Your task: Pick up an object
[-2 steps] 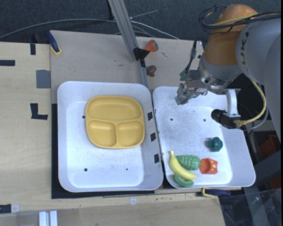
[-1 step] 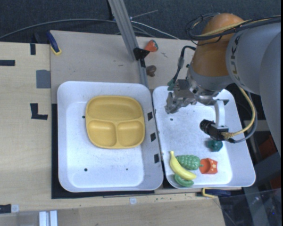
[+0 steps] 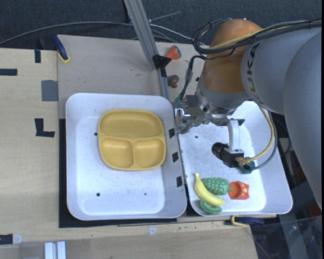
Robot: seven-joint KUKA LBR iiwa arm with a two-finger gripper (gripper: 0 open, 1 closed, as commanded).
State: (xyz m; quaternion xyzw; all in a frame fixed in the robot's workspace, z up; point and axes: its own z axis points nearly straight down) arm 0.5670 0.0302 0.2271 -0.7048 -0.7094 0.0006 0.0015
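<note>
Looks like you've picked up nothing yet: gripper [image 3: 184, 117] sits at 11 o'clock in the right bin [image 3: 202, 155], can't tell if it's wide or narrow, & banana [image 3: 208, 191], green toy [image 3: 217, 184], red toy [image 3: 238, 189] lie at 6 o'clock

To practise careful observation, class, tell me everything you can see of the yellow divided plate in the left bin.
The yellow plate is a rounded rectangle of what looks like matte plastic, moulded in one piece. Raised ridges split it into three hollows: one wide hollow across the far side and two smaller ones side by side nearer the camera. Nothing lies in them. It rests flat and right way up on the floor of the left bin, in the far half and toward the bin's right wall. It appears to touch only the bin.
</note>
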